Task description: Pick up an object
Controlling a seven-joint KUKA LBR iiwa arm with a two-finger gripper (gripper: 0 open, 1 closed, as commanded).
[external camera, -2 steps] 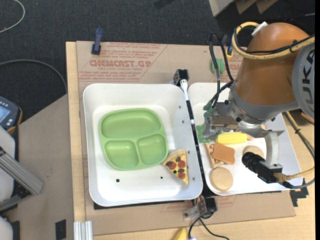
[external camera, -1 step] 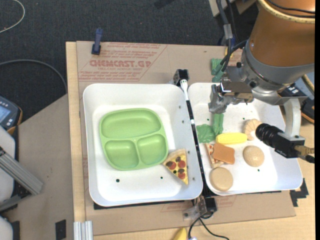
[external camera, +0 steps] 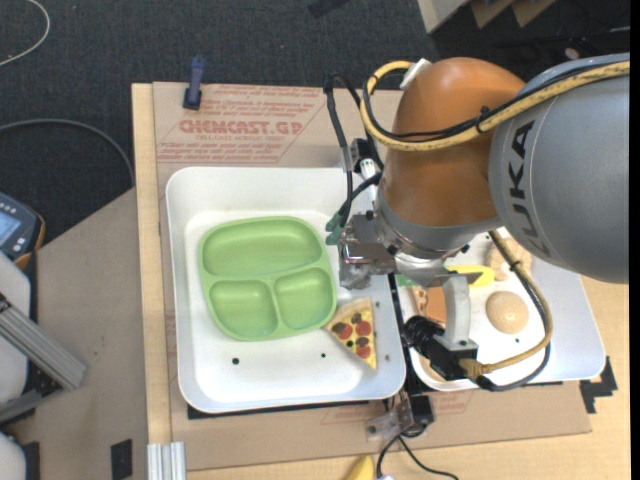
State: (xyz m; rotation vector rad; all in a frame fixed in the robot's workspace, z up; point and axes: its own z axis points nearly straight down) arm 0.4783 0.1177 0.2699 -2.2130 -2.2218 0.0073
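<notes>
While the gripper (external camera: 358, 254) hung over the right edge of the left bin (external camera: 190, 353), whether spread or closed could not be told. The toy pizza slice (external camera: 353, 332) lay just below it in the view, beside the green divided plate (external camera: 262, 278). Its long axis seemingly ran diagonally, perhaps narrowing toward the lower right.

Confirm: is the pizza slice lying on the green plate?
No, the pizza slice lies on the floor of the white bin, just off the corner of the green plate.

Two white bins (external camera: 270, 380), one green tray (external camera: 265, 278), one pizza slice (external camera: 357, 333) — and perhaps one egg (external camera: 507, 312).
</notes>
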